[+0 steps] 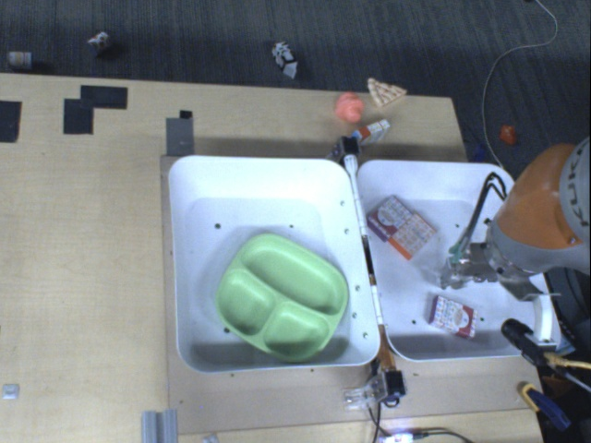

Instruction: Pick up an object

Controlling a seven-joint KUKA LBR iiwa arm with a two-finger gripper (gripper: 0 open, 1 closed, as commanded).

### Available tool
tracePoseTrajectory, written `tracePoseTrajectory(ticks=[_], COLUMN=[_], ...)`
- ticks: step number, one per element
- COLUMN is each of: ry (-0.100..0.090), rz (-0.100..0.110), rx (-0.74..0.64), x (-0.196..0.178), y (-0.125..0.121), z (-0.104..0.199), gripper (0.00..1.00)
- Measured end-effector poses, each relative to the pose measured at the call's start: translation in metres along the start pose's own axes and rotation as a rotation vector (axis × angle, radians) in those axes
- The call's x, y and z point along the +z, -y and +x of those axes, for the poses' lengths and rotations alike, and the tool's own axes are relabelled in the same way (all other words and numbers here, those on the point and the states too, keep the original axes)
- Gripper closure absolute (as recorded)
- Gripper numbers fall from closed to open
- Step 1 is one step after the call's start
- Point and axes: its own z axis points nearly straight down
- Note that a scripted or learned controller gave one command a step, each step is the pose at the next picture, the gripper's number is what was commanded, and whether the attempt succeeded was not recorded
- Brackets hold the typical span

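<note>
Tool (459, 270) low in right bin (420, 178), between two packets, near right wall

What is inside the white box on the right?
The right bin holds two small printed packets, one near the back and one near the front. The gripper hangs between them. Whatever lies under the arm is covered.

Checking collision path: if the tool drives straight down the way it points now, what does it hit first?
Probably bare floor of the right bin. The tool hangs between the upper packet and lower packet, though depth is unclear.
</note>
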Motion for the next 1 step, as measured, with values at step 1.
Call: tracePoseTrajectory(ticks=[1], ry=[0.000], rz=[0.000], rx=[0.001], x=[0.0001], y=[0.0001], z=[0.0000], gripper=[0.00])
